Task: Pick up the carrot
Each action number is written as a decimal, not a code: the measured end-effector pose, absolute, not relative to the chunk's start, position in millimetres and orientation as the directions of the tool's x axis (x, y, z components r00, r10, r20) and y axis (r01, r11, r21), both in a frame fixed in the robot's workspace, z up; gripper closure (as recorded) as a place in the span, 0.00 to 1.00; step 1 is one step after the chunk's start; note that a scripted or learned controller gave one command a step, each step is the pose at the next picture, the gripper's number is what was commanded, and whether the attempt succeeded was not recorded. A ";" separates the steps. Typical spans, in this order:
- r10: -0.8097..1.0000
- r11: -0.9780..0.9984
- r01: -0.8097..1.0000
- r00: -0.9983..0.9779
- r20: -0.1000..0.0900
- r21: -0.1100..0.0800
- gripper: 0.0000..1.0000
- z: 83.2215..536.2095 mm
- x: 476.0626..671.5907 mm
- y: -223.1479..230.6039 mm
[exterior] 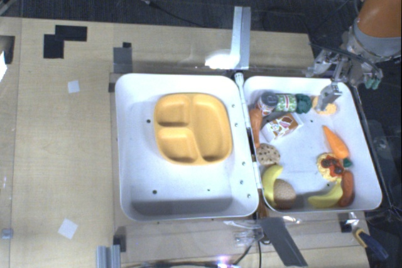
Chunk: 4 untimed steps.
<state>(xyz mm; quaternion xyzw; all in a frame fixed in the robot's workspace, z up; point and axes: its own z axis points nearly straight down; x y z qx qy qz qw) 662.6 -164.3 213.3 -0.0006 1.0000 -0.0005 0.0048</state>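
Two shallow white plastic bins (125, 154) sit mid-frame. The tapered orange carrot (336, 142) lies at the right bin's right side, tip toward upper left. The metal two-finger gripper (330, 96) hangs above the bin's upper-right corner; jaw opening cannot be determined.

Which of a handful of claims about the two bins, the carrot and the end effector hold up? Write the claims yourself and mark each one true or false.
1. The carrot lies in the right bin. True.
2. The yellow divided plate sits in the right bin. False: it sits in the left bin.
3. The end effector is closed around the carrot. False: it hangs over the bin's upper right corner, apart from the carrot, which lies loose on the bin floor.
4. A bottle lies on its side near the right bin's top edge. True.
5. A banana lies at the lower left of the right bin. True.
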 end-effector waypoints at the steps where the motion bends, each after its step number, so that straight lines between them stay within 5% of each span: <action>1: -0.120 0.993 -0.120 -0.993 -0.001 -0.003 0.00 88.3 669.2 -197.1; 2: -0.242 0.970 -0.242 -0.970 -0.010 -0.004 0.00 87.9 610.0 -196.1; 3: -0.191 0.982 -0.191 -0.981 -0.010 -0.004 0.00 89.1 517.0 -206.1; 4: -0.200 0.980 -0.199 -0.980 -0.023 -0.011 1.00 103.0 522.3 -204.9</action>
